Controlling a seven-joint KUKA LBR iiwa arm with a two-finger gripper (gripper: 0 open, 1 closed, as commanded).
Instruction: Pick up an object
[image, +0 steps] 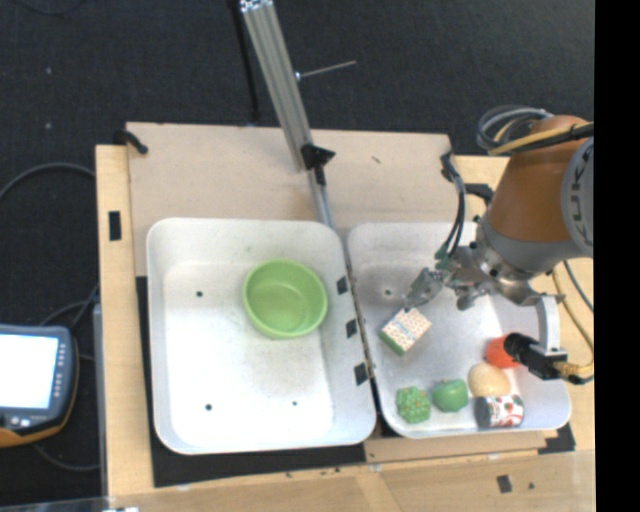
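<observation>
Reaching in from the right, the arm is hanging its claw (425, 288) low over the right bin (385, 245), just above and beside the patterned cube (405, 329), which is lying tilted near the divider between the bins. Whether the claw is spread or pinched together cannot be told from this slant. Nothing is showing between its tips, so the cube is likely the target and not yet grasped. Other candidates are sitting along the bin's near edge: a green bumpy ball (412, 402), a smooth green ball (450, 395), a pale egg (488, 379) and a red-and-white can (499, 410). A green bowl (285, 298) is resting in the left bin (180, 400) on the tabletop (210, 170).
</observation>
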